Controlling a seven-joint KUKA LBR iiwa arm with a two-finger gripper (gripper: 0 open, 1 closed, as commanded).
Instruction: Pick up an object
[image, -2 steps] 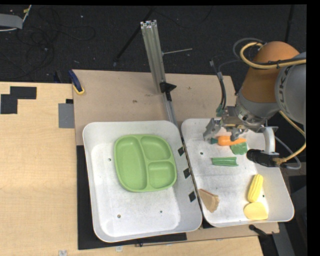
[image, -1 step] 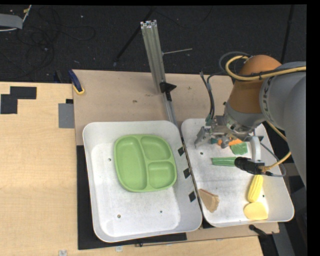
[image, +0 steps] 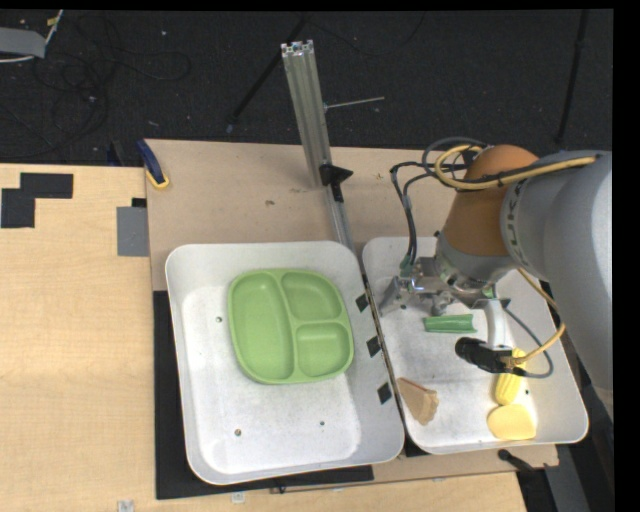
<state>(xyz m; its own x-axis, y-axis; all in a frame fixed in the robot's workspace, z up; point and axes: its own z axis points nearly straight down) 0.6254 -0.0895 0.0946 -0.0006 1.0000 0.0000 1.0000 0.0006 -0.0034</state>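
Observation:
My gripper (image: 441, 291) hangs low over the upper half of the right bin (image: 560, 400), under the orange band of the wrist. A small green bar (image: 447, 323) lies flat on the bin floor just below the gripper, close to it; whether they touch is not visible. A tan wedge-shaped piece (image: 420, 401) rests near the bin's lower left wall. A yellow lumpy object (image: 513, 420) sits in the lower right corner. I see nothing held between the gripper and the bin floor.
The left bin (image: 200, 420) holds a green divided plate (image: 291, 326) in its upper middle. An upright aluminium post (image: 308, 110) stands behind the two bins. The grey arm (image: 570, 250) covers the right bin's upper right side.

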